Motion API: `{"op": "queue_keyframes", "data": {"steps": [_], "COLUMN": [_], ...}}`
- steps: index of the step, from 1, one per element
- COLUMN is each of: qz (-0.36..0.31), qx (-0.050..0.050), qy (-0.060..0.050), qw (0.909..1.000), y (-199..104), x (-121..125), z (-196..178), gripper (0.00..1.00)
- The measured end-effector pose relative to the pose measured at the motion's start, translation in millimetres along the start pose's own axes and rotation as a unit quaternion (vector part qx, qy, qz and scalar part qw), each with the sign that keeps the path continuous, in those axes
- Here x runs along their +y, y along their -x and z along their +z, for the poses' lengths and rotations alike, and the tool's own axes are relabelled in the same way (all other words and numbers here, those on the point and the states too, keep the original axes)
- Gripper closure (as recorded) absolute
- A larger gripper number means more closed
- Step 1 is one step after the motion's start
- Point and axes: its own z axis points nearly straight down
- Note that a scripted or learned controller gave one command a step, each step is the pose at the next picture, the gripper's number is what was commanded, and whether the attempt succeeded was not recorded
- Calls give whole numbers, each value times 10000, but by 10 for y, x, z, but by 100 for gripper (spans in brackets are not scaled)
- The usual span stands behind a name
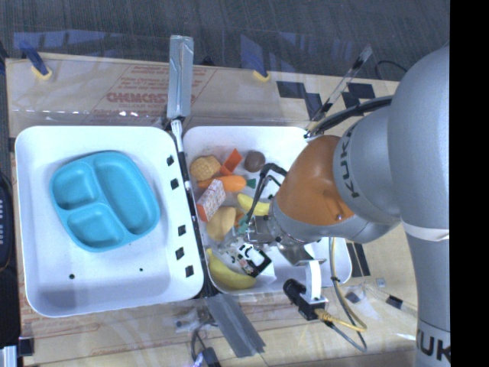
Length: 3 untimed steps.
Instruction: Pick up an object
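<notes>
The right bin (pixel 229 138) holds a heap of toy food: a waffle-like round piece (pixel 204 167), an orange wedge (pixel 232 160), a brown ball (pixel 254 160), a carrot-like orange piece (pixel 233 182), a red-and-white box (pixel 212 197), a tan potato shape (pixel 222 221) and a yellow banana (pixel 229 275) near the front wall. My gripper (pixel 250 255) reaches down into the front of this heap, just above the banana, its black-and-white tip among the items. The orange band and grey wrist hide the bin's right half.
The left bin (pixel 38 281) holds a blue divided plate (pixel 105 199). A metal divider bar (pixel 180 75) stands between the bins at the back. Cables and a black connector (pixel 302 297) hang below the wrist near the right bin's front edge.
</notes>
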Motion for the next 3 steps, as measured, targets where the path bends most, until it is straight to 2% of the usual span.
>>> {"op": "queue_keyframes", "data": {"steps": [1, 2, 3], "qz": [184, -489, 128], "qx": [-6, 0, -4], "qy": [23, 10, 40], "qw": [9998, 9988, 9999], "y": [163, 76, -171], "x": [13, 10, 8], "z": [-605, 35, -994], "gripper": [0, 0, 0]}}
